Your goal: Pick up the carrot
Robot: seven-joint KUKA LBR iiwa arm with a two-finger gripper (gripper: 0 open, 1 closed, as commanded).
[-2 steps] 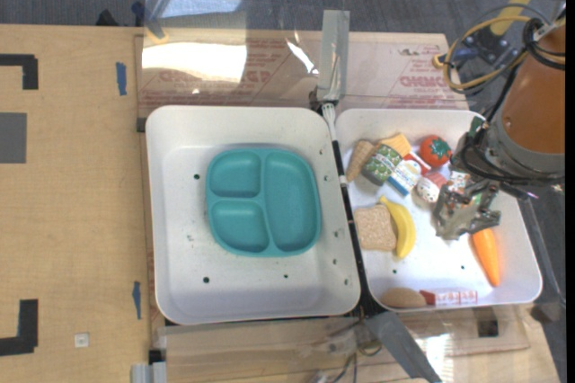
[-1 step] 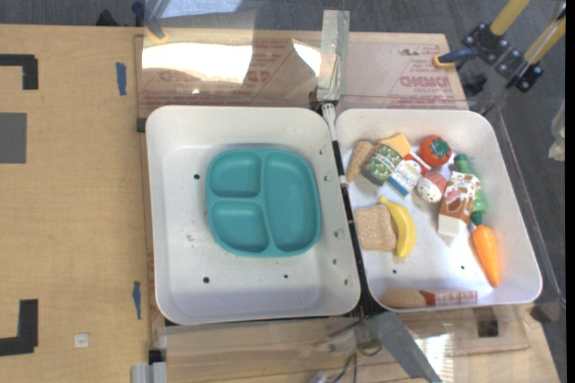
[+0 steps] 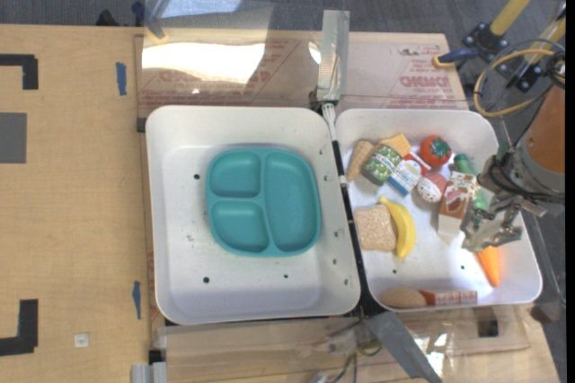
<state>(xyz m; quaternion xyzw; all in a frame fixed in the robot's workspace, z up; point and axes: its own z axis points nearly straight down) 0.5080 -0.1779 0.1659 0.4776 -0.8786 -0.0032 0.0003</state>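
An orange carrot (image 3: 490, 265) lies in the right bin (image 3: 526, 287) near its front right corner. My gripper (image 3: 488, 233) hangs just above and behind the carrot, its metal fingers pointing down over the carrot's far end. Whether the fingers touch the carrot is unclear.
The right bin also holds a banana (image 3: 402, 227), a slice of bread (image 3: 375, 228), a tomato (image 3: 436, 150), a cheese wedge (image 3: 396, 144), several small packages, and a sausage (image 3: 403, 297) at the front. A teal divided plate (image 3: 264, 200) sits in the left bin (image 3: 171, 219).
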